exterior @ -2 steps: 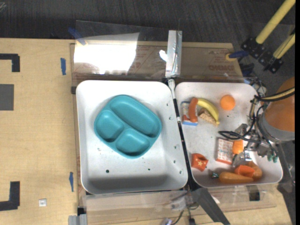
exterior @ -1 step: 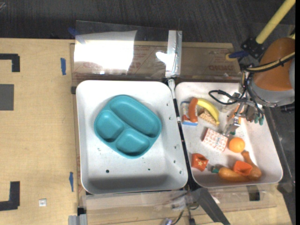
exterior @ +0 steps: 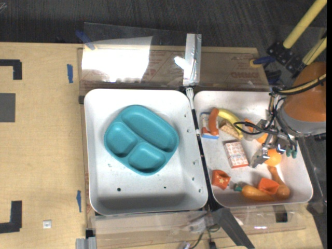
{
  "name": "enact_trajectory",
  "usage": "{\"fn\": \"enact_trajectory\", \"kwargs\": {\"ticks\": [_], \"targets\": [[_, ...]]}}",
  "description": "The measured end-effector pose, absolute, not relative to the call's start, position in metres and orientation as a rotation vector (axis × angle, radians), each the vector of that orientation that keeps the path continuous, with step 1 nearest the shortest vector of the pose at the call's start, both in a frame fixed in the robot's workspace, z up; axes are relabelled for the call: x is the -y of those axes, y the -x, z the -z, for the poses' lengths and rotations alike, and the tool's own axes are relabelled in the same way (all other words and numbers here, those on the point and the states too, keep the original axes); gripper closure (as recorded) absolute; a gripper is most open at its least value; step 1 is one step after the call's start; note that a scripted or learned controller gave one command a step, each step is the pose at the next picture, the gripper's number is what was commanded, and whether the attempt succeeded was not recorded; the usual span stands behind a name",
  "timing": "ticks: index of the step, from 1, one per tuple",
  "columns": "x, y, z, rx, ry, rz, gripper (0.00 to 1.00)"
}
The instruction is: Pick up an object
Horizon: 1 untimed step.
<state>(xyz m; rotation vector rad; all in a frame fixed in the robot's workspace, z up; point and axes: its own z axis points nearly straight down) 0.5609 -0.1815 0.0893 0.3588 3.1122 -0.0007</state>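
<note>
Nearest the camera, along the front wall of the right-hand shallow white bin, lie a long orange toy carrot with a green tip, an orange block just beside it and a small red cube with a pale mark; they seem to have settled against that wall, out of easy reach from above. Further in, a flat pink-and-white patterned card lies face up in the open middle of the bin. The two-finger gripper hangs just beside that card, low among the clutter, with a small orange piece at its right side. Whether it is spread or closed, and whether it has hold of anything, I cannot tell: cables and metal blur together there. Beyond it, a yellow toy banana and a red-and-white curved piece rest near the back wall. In the left-hand white bin a teal three-compartment plastic tray sits centred, probably as the place for picked things.
</note>
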Motion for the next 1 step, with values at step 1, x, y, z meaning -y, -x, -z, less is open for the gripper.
{"fn": "enact_trajectory", "kwargs": {"ticks": [1], "targets": [[0.1815, -0.5652, -0.1030, -3.098, -0.354, 0.006, 1.00]]}}
